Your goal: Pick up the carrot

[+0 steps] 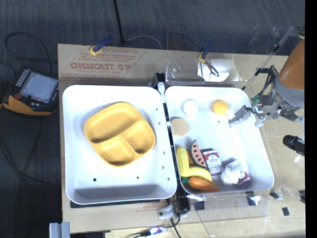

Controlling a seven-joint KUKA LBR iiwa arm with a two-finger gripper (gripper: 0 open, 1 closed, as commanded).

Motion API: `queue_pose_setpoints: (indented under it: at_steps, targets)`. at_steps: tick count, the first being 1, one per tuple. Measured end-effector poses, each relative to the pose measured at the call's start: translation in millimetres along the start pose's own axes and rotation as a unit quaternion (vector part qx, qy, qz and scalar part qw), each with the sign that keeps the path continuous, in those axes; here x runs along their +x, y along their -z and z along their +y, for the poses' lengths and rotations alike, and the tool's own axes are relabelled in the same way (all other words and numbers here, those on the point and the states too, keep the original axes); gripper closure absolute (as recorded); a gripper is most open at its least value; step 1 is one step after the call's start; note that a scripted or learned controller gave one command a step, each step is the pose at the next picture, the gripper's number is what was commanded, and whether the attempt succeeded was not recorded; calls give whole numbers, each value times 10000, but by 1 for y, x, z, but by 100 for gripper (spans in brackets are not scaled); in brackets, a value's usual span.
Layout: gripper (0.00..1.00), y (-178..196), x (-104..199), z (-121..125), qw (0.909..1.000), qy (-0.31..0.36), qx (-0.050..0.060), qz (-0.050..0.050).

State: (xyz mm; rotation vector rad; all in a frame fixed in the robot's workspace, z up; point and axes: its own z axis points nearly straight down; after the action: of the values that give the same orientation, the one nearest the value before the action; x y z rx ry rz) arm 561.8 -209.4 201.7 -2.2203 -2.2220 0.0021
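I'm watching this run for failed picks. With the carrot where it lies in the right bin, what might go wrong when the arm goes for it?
1. The carrot lies against the bin's near wall, so the hand may strike the rim as it descends.
2. The banana touches the carrot, and the corn lies close by; the hand might catch or shove one of those instead.
3. The hand sits at the bin's far right, so it has a long way to travel.

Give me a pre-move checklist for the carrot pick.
1. Carrot in view, at the right bin's front edge: ok.
2. Carrot free of neighbours: not ok, the banana touches it and the corn is close.
3. Gripper over the carrot: not ok, it sits near the bin's far right side.
4. Gripper carrying nothing: ok.
5. Room beside the front wall for the fingers: cannot tell.
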Motion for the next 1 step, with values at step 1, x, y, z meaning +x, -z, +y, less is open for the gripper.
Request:
queue_pose_setpoints:
  at_steps: [1]
  targets:
    - [0, -56, -14, 77, 9998, 221, 9, -1]
